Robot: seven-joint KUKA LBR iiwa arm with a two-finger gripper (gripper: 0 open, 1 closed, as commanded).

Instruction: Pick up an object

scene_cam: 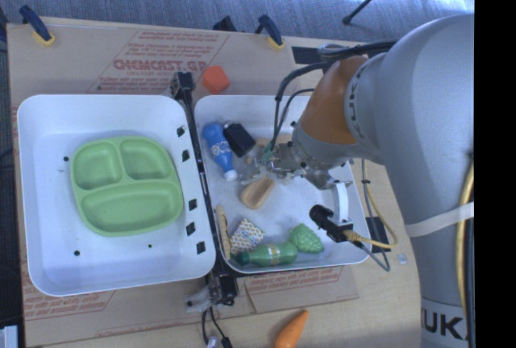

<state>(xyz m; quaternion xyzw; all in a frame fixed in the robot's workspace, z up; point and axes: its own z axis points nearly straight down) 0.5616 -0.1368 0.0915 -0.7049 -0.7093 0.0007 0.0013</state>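
Beside one bottle [218, 148], one bread roll [257, 192]

Two shallow white plastic bins: left bin [36, 177], right bin [211, 109]. Pale green three-compartment plate [125, 184] in left. In right: blue bottle with white cap [218, 148], small black block [239, 138], tan bread-shaped piece [257, 192], yellow-and-blue checkered pouch [247, 235], dark green bottle [266, 255], green strawberry-shaped toy [305, 238]. Orange cube [214, 80] and orange carrot-shaped toy [290, 329] on brown cardboard with red print [157, 56]. Grey arm, orange wrist band [329, 109].
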